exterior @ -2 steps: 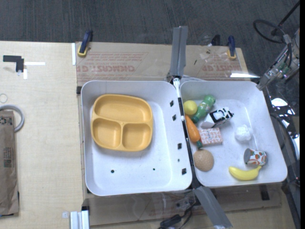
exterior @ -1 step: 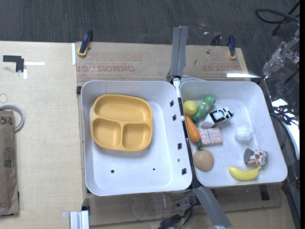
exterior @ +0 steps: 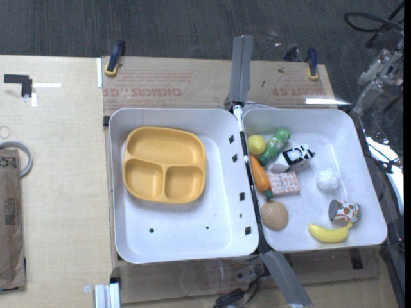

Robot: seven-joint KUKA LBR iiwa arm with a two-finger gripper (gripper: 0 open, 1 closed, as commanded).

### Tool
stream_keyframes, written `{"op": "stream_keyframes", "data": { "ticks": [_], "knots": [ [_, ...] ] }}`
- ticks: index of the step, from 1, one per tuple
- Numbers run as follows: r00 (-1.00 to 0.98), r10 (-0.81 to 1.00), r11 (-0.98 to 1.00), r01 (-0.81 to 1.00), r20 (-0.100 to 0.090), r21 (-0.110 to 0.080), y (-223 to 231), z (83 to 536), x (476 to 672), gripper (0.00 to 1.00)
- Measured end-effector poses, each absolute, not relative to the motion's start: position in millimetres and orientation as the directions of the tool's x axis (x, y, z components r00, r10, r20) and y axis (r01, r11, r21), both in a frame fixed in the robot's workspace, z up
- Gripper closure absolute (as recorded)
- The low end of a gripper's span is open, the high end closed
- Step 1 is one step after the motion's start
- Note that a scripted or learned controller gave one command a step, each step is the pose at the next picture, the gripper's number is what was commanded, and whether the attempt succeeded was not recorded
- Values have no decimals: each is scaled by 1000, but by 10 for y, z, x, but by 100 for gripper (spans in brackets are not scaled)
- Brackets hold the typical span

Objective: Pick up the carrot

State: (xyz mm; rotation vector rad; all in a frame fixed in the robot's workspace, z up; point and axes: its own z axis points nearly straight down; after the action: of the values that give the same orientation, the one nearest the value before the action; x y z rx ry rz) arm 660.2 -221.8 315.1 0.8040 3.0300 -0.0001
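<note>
Carrot (exterior: 259,174) — orange, tapered, lying in right bin (exterior: 359,191) — claw's state: cannot tell.

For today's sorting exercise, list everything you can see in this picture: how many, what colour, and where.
bins: 2, white, side by side on the bench
divided plate: 1, yellow, left bin
carrot: 1, orange, right bin, along its left wall
lemon: 1, yellow, above the carrot
bottle: 1, green, beside the lemon
box: 1, pink, right of the carrot
round fruit: 1, tan, below the box
banana: 1, yellow, right bin's near edge
clamps: 2, blue, behind the bins
</note>
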Motion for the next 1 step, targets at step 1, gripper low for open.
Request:
{"op": "stream_keyframes", "data": {
  "ticks": [1],
  "knots": [
    [-929, 369, 929, 369, -2, 1, -1842, 3322, 5904, 0]
  ]
}}
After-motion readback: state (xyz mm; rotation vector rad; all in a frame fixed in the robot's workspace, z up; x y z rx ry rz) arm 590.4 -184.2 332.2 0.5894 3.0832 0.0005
